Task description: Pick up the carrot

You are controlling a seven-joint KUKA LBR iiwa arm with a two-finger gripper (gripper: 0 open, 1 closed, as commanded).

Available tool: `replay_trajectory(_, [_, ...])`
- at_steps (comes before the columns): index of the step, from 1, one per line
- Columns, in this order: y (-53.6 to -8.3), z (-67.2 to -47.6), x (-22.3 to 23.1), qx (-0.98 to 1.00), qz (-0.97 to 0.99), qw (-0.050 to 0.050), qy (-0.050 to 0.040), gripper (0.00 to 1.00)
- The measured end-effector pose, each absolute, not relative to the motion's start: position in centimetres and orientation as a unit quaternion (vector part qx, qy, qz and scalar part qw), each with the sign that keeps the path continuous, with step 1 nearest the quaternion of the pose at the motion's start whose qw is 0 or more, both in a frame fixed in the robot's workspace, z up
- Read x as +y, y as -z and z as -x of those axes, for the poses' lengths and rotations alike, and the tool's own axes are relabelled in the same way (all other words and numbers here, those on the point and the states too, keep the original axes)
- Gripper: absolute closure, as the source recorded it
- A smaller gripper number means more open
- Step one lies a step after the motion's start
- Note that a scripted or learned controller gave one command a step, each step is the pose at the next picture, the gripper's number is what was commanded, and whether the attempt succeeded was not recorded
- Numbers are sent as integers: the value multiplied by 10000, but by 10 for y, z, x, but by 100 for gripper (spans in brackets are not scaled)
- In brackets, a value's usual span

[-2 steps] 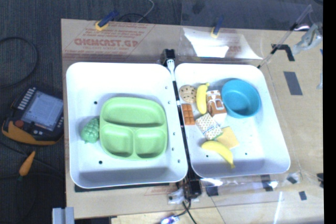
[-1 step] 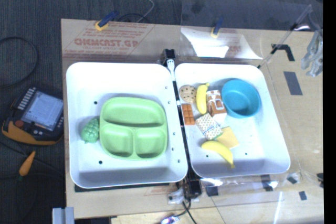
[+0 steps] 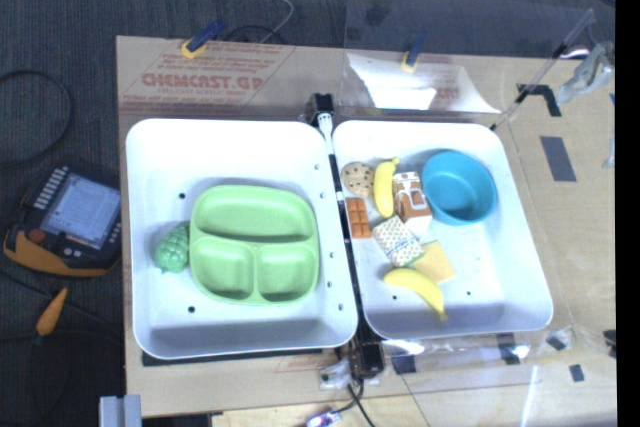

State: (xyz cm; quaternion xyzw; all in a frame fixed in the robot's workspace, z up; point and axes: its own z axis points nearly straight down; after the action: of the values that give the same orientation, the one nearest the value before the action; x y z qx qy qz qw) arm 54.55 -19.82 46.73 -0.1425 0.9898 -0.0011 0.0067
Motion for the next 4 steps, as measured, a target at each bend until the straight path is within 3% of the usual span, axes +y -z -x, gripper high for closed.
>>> replay_trajectory(1, [-438, -670, -222, 9764, 2159, -7, -21, 0])
replay_trajectory(2, [-457, -672, -221, 9765, 2154, 88, 13, 100])
replay_trajectory(3, [-456, -672, -221, 9765, 2155, 84, 9, 0])
replay_trajectory(4, [-468, -673, -220, 9765, 2150, 133, 17, 100])
